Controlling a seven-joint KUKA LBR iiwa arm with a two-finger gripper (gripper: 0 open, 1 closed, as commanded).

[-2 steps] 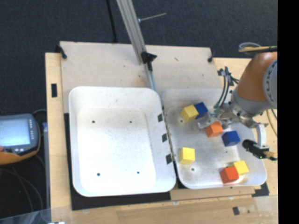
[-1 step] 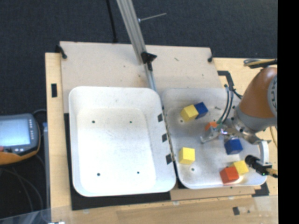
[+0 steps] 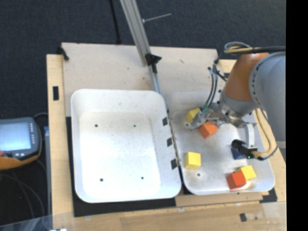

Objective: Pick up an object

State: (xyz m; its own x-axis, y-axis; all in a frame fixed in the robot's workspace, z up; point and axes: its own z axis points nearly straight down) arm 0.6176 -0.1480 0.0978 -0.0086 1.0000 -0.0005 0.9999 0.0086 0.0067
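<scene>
My gripper [image 3: 204,122] hangs low over the right bin [image 3: 211,186], in its upper middle part. It sits between a small yellow block [image 3: 193,114] on its left and an orange block [image 3: 209,130] just below it, close to both. I cannot tell whether it touches either one. Further down lie a yellow cube [image 3: 192,160], a red-orange block [image 3: 236,180] with a yellow block [image 3: 249,172] against it, and a blue object [image 3: 237,152] partly hidden by the arm's black hardware.
The left bin [image 3: 120,186] stands beside the right one. A metal pole [image 3: 137,28] slants down to the bench between the bins' far ends. The grey arm with its orange band [image 3: 240,78] covers the right bin's upper right corner.
</scene>
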